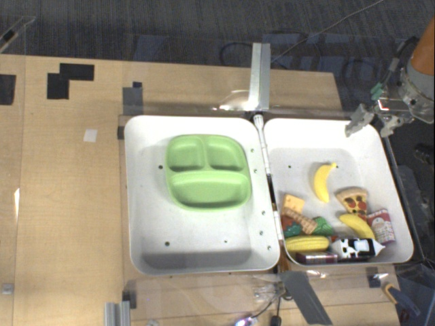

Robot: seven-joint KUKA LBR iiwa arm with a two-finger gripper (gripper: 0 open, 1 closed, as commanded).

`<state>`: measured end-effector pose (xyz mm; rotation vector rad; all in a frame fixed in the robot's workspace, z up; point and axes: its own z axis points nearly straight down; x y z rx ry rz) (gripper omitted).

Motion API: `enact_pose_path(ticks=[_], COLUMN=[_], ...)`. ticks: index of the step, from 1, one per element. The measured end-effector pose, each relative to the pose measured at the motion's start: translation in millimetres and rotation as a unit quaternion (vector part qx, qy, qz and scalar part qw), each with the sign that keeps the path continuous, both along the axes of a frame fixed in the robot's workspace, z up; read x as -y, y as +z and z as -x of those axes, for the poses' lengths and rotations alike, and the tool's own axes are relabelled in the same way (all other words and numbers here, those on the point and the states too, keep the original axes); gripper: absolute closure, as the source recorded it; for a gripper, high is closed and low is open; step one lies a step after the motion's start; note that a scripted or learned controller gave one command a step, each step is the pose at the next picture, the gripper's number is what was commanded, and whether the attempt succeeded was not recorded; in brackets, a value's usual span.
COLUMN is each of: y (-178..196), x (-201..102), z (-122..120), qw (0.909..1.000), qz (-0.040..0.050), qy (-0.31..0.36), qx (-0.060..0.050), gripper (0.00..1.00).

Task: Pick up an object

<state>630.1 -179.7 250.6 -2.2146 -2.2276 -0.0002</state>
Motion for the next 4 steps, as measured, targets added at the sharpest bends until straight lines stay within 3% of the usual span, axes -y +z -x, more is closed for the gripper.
enact_pose_path(ticks=[1, 2, 3, 4], y=[-120, -159, -147, -25], x=[-4, -20, -22, -93], z=[33, 79, 76, 62], qw=[1.0, 0.9991, 0.999, 1.0], qz=[0.0004, 0.0021, 0.0004, 0.0002], qy=[-0.005, 0.042, 0.043, -0.007], qx=[0.003, 0.009, 0.012, 0.003], gripper=[0.0, 0.0, 1.0, 1.0])
